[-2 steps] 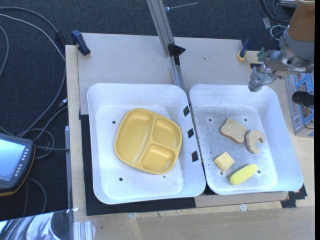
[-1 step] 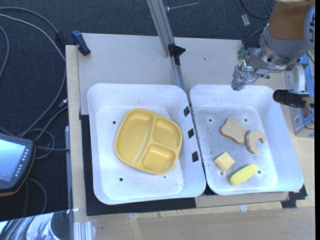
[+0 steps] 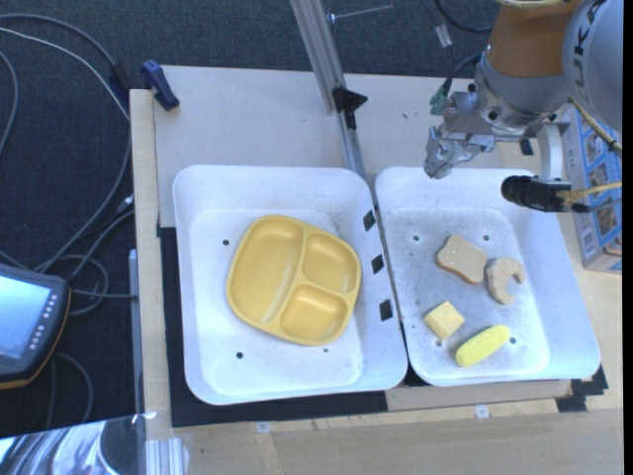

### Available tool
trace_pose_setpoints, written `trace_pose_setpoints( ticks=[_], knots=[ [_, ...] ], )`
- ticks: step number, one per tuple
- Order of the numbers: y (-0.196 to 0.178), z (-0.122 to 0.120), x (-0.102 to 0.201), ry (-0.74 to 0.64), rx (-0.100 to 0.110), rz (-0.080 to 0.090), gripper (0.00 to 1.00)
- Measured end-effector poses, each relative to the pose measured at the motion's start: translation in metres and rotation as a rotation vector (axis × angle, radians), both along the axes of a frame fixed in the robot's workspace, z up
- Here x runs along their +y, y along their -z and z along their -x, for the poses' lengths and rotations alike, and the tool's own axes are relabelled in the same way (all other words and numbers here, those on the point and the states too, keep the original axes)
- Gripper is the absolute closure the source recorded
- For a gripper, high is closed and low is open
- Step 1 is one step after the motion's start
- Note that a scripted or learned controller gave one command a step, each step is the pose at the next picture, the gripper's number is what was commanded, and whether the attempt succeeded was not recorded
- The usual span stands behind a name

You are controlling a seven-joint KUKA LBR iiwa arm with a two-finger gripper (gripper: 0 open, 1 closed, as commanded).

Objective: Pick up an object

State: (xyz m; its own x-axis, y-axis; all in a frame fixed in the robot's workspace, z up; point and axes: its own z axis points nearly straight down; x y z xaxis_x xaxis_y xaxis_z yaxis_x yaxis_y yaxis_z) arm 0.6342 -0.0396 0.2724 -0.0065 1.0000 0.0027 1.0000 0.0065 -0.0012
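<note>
End effector (image 3: 438, 165) hovers above right bin's (image 3: 574, 305) far rim.

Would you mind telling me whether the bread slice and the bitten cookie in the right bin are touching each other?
Cannot tell. In the camera view the bread slice and the bitten cookie lie edge to edge, with neither clear contact nor a plain gap of bin floor between them.

Yellow tray (image 3: 293, 280), white bins (image 3: 198, 196)
</note>
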Motion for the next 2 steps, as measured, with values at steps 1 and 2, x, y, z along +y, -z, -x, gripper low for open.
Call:
trace_pose_setpoints(
  ticks=[1,2],
  knots=[
    [0.022,-0.005,0.055,0.000,0.004,0.000,1.00],
    [0.023,-0.008,0.117,0.000,-0.001,0.000,1.00]
  ],
)
